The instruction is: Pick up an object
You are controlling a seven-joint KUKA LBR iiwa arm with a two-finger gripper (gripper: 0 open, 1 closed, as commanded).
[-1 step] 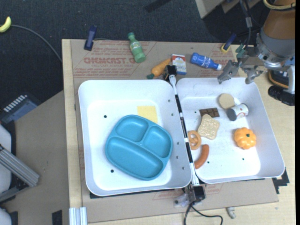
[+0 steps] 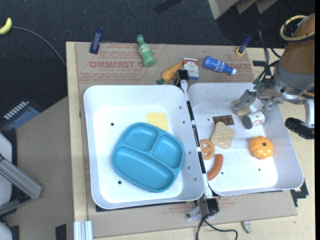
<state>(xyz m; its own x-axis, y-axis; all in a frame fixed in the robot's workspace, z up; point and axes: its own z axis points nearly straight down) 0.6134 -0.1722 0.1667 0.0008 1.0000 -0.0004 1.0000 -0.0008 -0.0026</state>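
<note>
Jaws low in the right bin [image 2: 285, 179], over a small white can.
The gripper [image 2: 248, 109] has its jaws spread, the white can [image 2: 255, 118] just beside them near the bin's far right corner. Red "CHEMCAST" lettering [image 2: 113, 64] marks the tabletop's far edge.

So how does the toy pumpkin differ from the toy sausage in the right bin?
The pumpkin is round, squat and orange with a small stem on top; the sausage is long, thin and reddish-orange. The pumpkin sits apart from other items towards the bin's right side; the sausage lies slantwise near the left wall, just below the pretzel. Both are toy foods lying loose in the right bin, neither in the gripper.
</note>
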